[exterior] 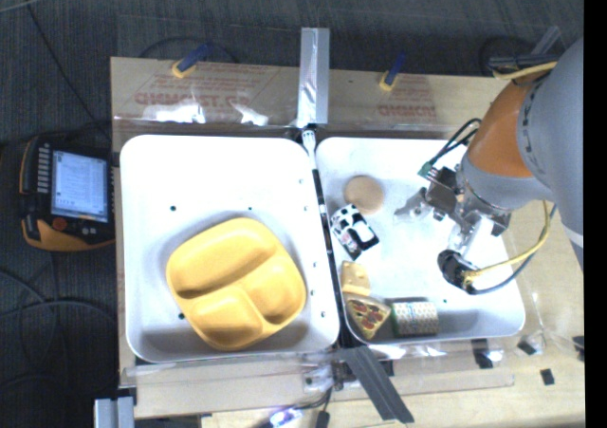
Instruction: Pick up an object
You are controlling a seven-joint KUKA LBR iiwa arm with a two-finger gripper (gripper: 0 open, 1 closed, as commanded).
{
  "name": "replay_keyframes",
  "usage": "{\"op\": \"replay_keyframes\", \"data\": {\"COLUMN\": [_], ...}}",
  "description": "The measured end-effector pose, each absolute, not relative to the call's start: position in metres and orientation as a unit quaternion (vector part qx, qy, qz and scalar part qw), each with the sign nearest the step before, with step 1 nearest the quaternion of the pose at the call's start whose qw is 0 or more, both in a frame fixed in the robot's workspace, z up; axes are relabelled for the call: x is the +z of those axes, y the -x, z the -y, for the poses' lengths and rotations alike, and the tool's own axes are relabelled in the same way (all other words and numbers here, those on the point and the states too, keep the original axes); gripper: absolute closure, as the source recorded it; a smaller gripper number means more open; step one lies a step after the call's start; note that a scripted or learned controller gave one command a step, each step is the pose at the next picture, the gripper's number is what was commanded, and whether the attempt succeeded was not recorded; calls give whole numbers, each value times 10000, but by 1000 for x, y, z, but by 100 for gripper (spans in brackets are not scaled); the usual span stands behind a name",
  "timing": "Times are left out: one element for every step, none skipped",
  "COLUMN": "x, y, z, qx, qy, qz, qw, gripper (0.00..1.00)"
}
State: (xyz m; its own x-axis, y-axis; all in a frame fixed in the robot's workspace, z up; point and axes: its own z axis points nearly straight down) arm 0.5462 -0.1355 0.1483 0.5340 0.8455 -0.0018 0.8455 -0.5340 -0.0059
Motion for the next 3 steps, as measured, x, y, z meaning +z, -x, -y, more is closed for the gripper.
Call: {"op": "replay_keyframes", "data": {"x": [114, 122, 210], "y": [-550, -550, -548], "z": [192, 191, 140], "qx": [25, 30, 21], "qy": [7999, 7994, 8836], "qz": [6001, 6007, 4682], "qw": [10, 22, -1], "gripper": [0, 100, 100]}}
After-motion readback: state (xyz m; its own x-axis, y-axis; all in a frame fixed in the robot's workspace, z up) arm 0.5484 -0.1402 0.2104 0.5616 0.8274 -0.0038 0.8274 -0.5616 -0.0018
